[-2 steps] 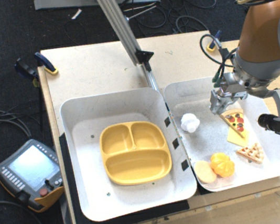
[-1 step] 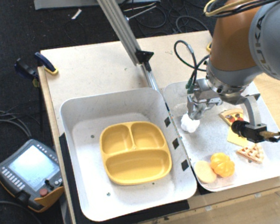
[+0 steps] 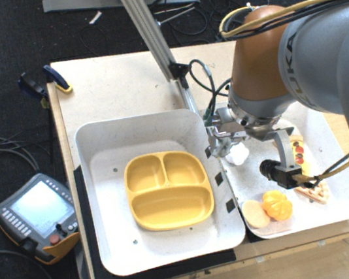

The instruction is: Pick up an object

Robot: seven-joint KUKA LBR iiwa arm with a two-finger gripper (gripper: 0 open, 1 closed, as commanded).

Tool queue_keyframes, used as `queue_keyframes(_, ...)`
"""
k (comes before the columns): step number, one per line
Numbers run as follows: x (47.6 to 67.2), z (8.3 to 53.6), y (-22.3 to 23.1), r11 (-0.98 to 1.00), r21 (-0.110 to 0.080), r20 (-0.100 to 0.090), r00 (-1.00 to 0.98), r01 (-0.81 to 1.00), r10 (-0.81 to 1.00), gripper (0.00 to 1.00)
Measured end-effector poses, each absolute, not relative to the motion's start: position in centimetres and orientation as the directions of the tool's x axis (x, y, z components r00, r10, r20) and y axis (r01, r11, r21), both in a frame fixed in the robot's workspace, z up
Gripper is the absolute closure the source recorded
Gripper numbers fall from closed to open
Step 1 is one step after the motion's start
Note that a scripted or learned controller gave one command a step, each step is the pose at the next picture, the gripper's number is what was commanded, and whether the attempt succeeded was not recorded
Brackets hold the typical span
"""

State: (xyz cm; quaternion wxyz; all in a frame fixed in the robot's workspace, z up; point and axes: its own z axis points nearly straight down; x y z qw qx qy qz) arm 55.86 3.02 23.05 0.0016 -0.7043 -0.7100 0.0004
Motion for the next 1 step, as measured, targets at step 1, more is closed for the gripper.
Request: queue_keyframes(1, 56.44, 24.09, 9.0, 0.008, 0.0, 0.003, -0.008, 1.0, 1.0, 1.0)
